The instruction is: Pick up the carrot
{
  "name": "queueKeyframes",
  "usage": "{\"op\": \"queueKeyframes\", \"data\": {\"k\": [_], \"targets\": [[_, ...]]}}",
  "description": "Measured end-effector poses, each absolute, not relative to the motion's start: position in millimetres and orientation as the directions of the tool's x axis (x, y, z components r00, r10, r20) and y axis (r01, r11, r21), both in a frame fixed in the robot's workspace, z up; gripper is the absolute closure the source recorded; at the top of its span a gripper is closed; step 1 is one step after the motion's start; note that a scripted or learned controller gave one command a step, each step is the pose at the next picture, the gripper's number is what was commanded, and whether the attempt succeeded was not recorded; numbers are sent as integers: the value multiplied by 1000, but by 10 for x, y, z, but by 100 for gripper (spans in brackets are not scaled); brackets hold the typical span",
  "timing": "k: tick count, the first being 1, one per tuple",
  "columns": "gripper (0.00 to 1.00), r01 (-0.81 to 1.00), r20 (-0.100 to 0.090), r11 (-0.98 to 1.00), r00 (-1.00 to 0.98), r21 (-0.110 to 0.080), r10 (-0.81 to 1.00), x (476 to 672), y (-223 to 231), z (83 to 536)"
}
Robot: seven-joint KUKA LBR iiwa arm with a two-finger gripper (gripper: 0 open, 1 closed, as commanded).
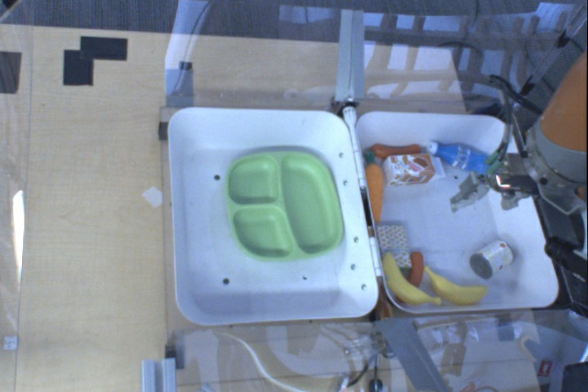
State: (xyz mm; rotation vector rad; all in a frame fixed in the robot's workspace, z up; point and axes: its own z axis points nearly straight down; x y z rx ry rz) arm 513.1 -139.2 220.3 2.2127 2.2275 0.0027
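The carrot (374, 189) is a slim orange stick lying lengthwise against the left wall of the right bin (533, 289). My gripper (469, 193) hovers over the right half of that bin, well to the right of the carrot and apart from it. Its fingers look open, with nothing between them. The grey arm with its orange band (565, 119) comes in from the right edge.
The right bin also holds a red-orange sausage (397, 150), a small carton (410, 169), a blue bottle (461, 157), a checkered packet (393, 239), two bananas (432, 287), a small red piece (416, 266) and a metal can (492, 258). A green divided plate (283, 205) lies in the left bin (197, 225).
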Motion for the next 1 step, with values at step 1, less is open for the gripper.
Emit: {"op": "queueKeyframes", "data": {"k": [1], "targets": [[0,999,0,39,-39,3,999,5577,-646,1856]]}}
